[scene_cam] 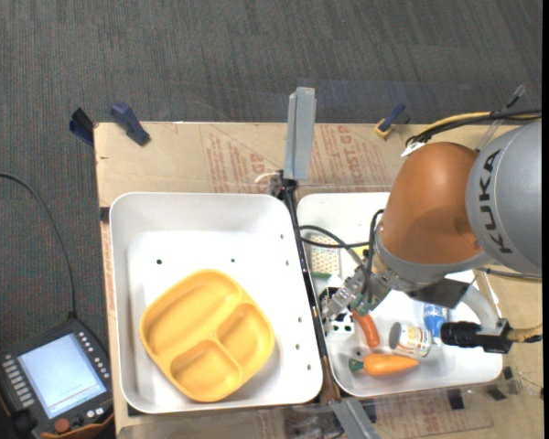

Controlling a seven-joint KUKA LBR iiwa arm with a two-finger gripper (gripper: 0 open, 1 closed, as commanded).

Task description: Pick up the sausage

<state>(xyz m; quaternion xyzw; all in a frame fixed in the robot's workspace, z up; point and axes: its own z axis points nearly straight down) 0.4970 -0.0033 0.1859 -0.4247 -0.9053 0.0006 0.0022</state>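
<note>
The sausage (367, 329), a short red-orange link, lies at a slant in the right bin (348, 210), near its front. My gripper (344, 302) hangs low over that bin, just up and to the left of the sausage's upper end and very close to it. The orange band and grey wrist cover the bin's middle and right side. I see nothing raised off the bin floor.
An orange carrot (390, 365) lies at the right bin's front edge, with a small bottle (412, 338) and a blue-capped item (434, 318) beside the sausage. A checked flat piece (322, 262) sits by the dividing wall. The left bin (165, 218) holds a yellow divided plate (208, 335).
</note>
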